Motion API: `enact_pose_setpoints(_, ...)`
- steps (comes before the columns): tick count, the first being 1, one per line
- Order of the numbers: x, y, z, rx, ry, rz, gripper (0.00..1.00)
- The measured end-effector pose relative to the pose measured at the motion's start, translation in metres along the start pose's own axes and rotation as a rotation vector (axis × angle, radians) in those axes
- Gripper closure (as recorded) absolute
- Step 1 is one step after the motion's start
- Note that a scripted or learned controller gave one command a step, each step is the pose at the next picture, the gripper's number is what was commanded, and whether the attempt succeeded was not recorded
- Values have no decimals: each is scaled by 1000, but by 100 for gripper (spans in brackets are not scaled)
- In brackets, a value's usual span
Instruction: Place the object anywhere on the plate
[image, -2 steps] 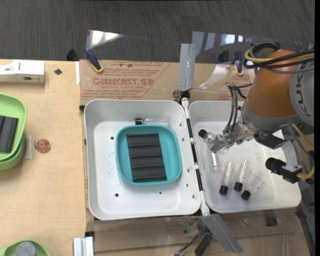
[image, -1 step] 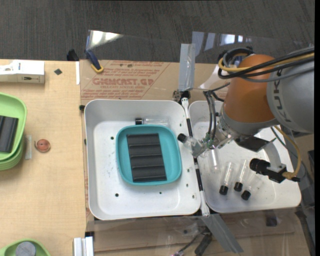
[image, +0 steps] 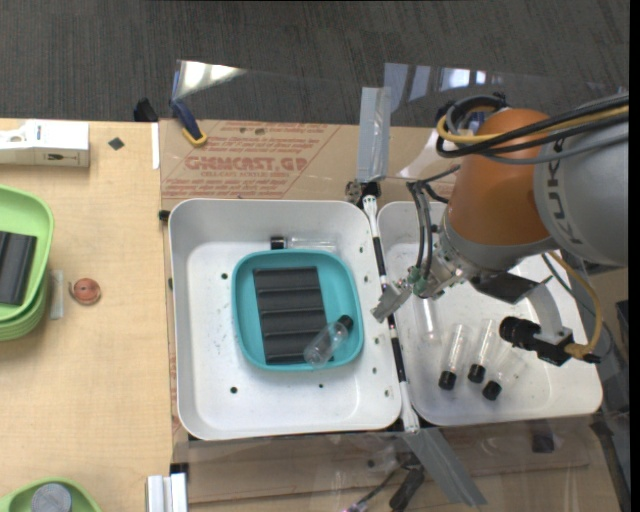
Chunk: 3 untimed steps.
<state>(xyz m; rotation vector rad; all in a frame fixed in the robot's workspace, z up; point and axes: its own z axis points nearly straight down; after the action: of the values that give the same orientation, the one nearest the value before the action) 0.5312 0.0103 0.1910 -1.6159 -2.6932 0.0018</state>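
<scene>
**Q:** Item 1, step in hand?

**A:** Placement, judged complete or nearly so. You have a clear vial (image: 325, 342) lying on its side on the teal plate (image: 243, 300), at the plate's lower right corner, resting partly on the dark ribbed insert (image: 288, 310). The plate sits in the left bin (image: 200, 380), centre of the frame.

**Q:** Item 2, hand?

**A:** Hand (image: 412, 285) is right of centre, above the left edge of the right bin (image: 560, 400), just beside the divider between the bins. It is apart from the vial on the plate. Whether it is released or clenched, you cannot tell: the orange-banded arm (image: 500, 190) covers most of it. Nothing visibly held.

**Q:** Item 3, next move?

**A:** If you count that vial as the object, the call is a clean lift away, clear of the divider. If another is wanted, three capped vials (image: 455, 355) lie in the right bin, lower right, close together; you would need a pick that takes one alone.
</scene>
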Motion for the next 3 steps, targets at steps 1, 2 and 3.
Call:
enact_pose_setpoints(1, 15, 61, 0, 1, -1, 19, 0)
enact_pose_setpoints(2, -31, 43, -16, -1, -2, 28, 0)
enact_pose_setpoints(3, -80, 32, -47, -1, -2, -20, 0)
